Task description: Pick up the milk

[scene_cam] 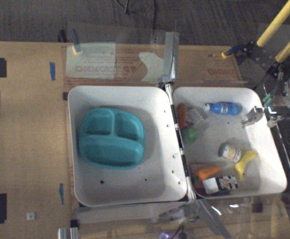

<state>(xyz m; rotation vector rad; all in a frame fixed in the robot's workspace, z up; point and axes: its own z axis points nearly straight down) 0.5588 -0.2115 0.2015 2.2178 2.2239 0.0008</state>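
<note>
The milk (220,184) is a small carton with black and white markings. It lies on its side near the front edge of the right bin (264,153). My gripper (254,116) hangs over the right side of that bin, toward the back, reaching in from the right. It is well apart from the milk, with a small jar and a yellow banana lying between them. Nothing is seen in its grasp.
The right bin also holds a blue bottle (223,107), a small jar (230,152), a yellow banana (245,162), an orange carrot (208,172) touching the milk, a green item (189,134) and a reddish item (182,114). A teal divided plate (111,137) lies in the left bin (135,188).
</note>
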